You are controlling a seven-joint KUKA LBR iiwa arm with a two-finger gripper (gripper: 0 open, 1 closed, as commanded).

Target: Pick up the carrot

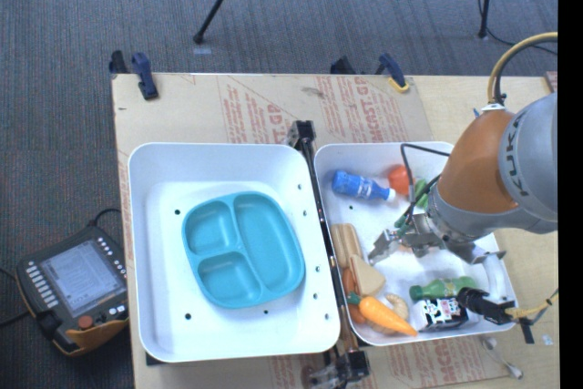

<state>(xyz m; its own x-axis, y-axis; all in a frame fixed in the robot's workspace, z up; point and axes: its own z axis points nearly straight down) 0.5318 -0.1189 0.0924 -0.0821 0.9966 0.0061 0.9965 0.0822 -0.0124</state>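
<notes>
Carrot (384, 315) lies flat in the right bin (474, 334), near its front edge toward the front-left corner, long axis slanted, leafy-less thick end up-left by a tan bread slice (365, 276), tapered tip pointing toward the front-right. A green bottle (444, 289) and a black-and-white carton (444, 312) sit just right of the tip. Gripper (393, 240) hangs over the middle of the right bin, well apart from the carrot, fingers spread open, nothing between them. Blue bottle (361, 187) lies near the back-left of that bin, an orange ball (399, 178) just beside its cap end. Left bin (146, 196) carries a blue divided plate (242, 248) at its centre. Grey arm with orange band (483, 168) reaches in over the right bin's right edge.
</notes>
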